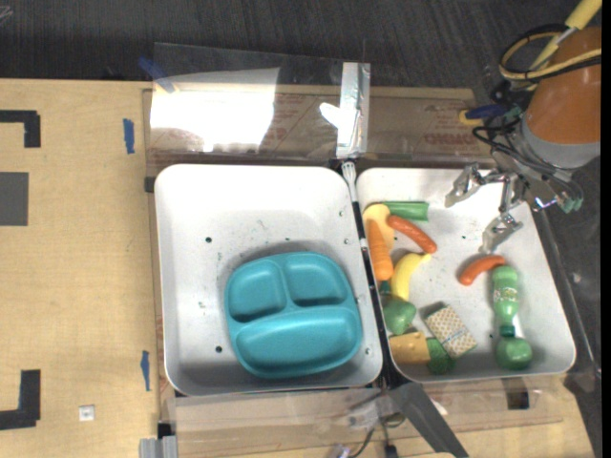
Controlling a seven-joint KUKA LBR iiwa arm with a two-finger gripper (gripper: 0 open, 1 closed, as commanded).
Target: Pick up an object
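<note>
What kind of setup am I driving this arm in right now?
Most likely a lab bin-picking test bench, not a kitchen: two white bins sit on a taped cardboard surface, toy food such as a plastic carrot fills the right one, and a teal divided tray lies in the left.

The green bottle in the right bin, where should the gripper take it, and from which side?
Grip the green bottle across its narrower middle, coming straight down from above. It lies flat, lengthwise toward the front of the right bin, with free floor on both long sides, so the gripper probably fits there.
</note>
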